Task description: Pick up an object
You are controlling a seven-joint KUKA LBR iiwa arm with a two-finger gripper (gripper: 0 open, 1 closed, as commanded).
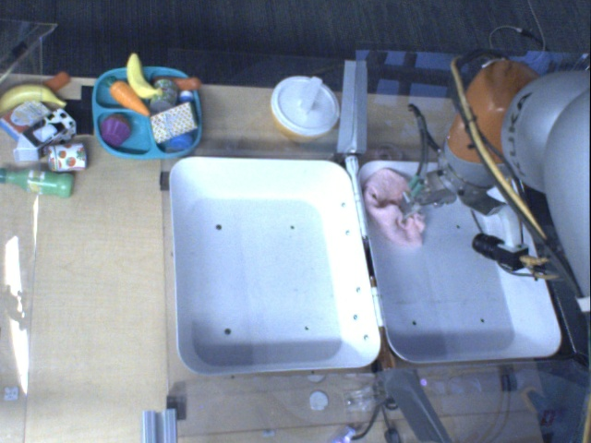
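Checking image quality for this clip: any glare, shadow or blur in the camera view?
Camera view: soft overall; glare streaks on the bench at left; mild shadow along the left bin's near wall; the arm looms large and blurry at right; end effector at the pink cloth lacks fine detail.

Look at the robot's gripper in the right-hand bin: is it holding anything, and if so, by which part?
It cannot be told. The gripper sits at the right edge of the pink cloth in the right bin, but the view does not resolve whether cloth lies between its fingers.
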